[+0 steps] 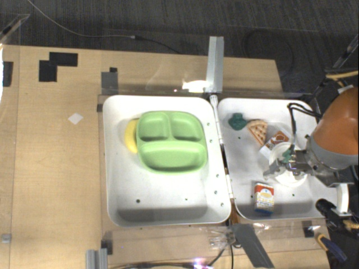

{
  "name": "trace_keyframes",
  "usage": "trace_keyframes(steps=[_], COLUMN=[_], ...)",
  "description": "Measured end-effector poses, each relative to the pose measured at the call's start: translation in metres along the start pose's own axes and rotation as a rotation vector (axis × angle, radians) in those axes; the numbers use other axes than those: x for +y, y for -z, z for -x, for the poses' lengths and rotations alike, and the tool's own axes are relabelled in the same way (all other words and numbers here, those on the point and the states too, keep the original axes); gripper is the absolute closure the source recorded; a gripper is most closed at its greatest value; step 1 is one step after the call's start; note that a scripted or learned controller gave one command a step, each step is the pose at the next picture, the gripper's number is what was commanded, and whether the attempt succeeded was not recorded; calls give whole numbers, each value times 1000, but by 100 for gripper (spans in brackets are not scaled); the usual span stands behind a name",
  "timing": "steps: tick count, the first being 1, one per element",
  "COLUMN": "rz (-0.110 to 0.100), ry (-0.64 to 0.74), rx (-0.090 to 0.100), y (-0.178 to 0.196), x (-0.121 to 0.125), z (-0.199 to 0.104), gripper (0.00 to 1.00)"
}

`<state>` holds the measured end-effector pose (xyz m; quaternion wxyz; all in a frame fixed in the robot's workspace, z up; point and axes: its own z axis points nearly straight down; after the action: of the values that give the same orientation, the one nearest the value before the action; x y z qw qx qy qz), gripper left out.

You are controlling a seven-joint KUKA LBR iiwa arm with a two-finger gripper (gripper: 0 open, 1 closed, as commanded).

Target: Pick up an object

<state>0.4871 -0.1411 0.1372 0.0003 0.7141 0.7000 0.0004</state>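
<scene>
A slanted overhead view shows a pale wooden bench (50,167) carrying two shallow white plastic bins with rounded corners, side by side. The arm (339,133) enters from the right and is cut off by the picture edge; its rounded orange band and grey wrist cover part of the right bin (247,198). The gripper (282,162) hangs low over the middle of that bin, a small tangle of dark metal parts against a white rounded piece, and whether its fingers are spread or closed cannot be told, nor whether anything sits between them. Just beside it, up and to the left, lies a flat tan wedge with a waffle-like grid, resembling a toy pizza slice (257,131). A small reddish and white item (278,138) between the slice and the gripper is too blurred to identify. Near the bin's upper left corner rests a small dark teal lump (236,121) of uncertain shape. Toward the bin's front edge stands a small carton-like box (264,197), white with orange and red print, apart from the gripper. The left bin (157,206) holds a smooth, glossy green divided tray (170,140) with two small compartments above one large one. A yellow object (130,136), mostly hidden under the tray's left edge, peeks out as a curved sliver. A metal post (215,63) rises behind the seam between the bins.
</scene>
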Motion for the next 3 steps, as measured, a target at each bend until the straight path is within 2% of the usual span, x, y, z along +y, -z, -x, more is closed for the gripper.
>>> trace_keyframes(steps=[1, 2, 3], rz=[19, 20, 4], ry=[198, 199, 132], rx=[-8, -8, -1], y=[-44, -44, 53], x=[5, 5, 37], z=[-27, -27, -61], gripper=[0, 0, 0])
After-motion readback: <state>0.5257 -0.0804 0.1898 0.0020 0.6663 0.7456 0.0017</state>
